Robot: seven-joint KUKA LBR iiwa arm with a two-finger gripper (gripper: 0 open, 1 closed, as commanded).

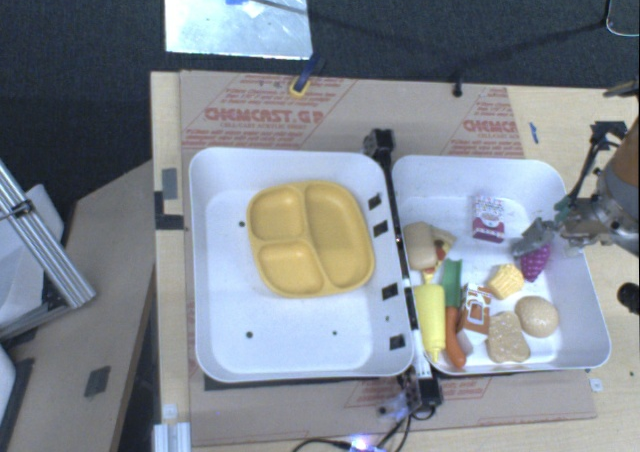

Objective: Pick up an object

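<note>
Over the right bin (578,312), at its far right side, the claw (541,237) hangs just above a purple grape bunch (535,260); whether it is open or closed I cannot tell. Left of the grapes lie a corn piece (505,280) and a red-and-white packet (488,217).

Light reads even and fairly bright from my end, coming from overhead. The two white bins (290,165) run close to blown-out, with little surface detail on their floors. Shadows are soft and short: I see a faint one under the yellow tray (310,238) rim and thin dark lines along the bin walls. The metal sheet (238,0) at top gives patchy glare. The dark floor (80,40) shows grain and noise. Overall sharpness is modest; the small toy foods (480,305) look soft-edged, and the gripper (545,235) is slightly smeared.
</note>
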